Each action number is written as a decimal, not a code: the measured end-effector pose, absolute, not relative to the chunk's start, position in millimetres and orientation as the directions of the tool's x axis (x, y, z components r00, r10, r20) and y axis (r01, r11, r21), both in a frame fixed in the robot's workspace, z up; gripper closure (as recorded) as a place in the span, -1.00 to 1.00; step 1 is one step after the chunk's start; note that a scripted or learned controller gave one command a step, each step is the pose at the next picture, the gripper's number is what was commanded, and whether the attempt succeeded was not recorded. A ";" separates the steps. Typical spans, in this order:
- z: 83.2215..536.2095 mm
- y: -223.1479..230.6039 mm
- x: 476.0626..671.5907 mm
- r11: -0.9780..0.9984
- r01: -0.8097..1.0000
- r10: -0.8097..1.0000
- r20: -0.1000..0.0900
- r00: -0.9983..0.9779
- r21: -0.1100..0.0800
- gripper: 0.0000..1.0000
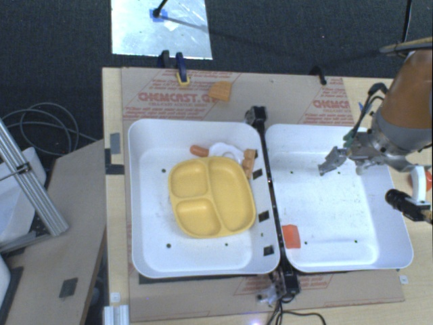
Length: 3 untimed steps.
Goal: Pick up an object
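Over the right bin (379, 252), the hand (346, 160) hangs with fingers spread and nothing between them. Approach seems under way. Nearest pick is the orange block (290, 235) at that bin's near-left corner; the hand must travel there and descend.

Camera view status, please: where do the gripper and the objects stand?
Gripper over right bin, nothing visibly held. Orange block at its near-left corner. Yellow tray in left bin.

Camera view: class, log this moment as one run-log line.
arm: over right bin | gripper: holding nothing | yellow tray: left bin | orange block: right bin
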<state>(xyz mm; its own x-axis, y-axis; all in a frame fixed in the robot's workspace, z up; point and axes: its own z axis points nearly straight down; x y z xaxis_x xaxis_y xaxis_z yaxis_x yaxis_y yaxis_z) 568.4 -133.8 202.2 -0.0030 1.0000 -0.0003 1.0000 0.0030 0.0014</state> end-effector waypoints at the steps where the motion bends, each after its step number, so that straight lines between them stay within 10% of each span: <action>1: 278.8 -71.0 502.0 0.009 1.000 1.000 0.002 -0.009 0.004 -1.00; 2: 395.3 -21.8 496.2 0.010 1.000 1.000 0.000 -0.010 0.011 -1.00; 3: 390.3 -24.3 496.0 0.005 1.000 1.000 0.000 -0.005 0.004 -1.00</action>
